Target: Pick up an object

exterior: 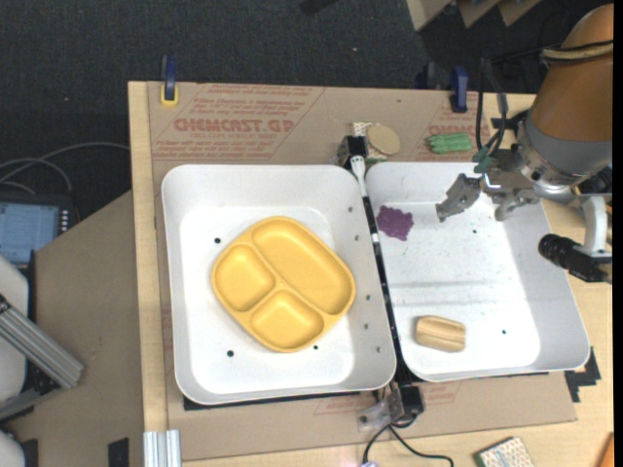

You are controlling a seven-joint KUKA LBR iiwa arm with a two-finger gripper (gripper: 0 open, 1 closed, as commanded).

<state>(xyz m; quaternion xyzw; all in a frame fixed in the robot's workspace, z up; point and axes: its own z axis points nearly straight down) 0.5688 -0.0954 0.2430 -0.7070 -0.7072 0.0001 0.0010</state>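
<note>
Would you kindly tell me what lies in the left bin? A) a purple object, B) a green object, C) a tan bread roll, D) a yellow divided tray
D: the yellow divided tray sits in the left bin, while the purple object and tan roll lie in the right bin.

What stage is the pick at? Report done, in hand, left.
Done: nothing looks lifted; the purple crumpled object and the tan bread-like block lie on the floor of the right white bin.
In hand: the two-finger gripper is over that bin's upper part, right of the purple object.
Left: descend, grasp, lift.
</note>
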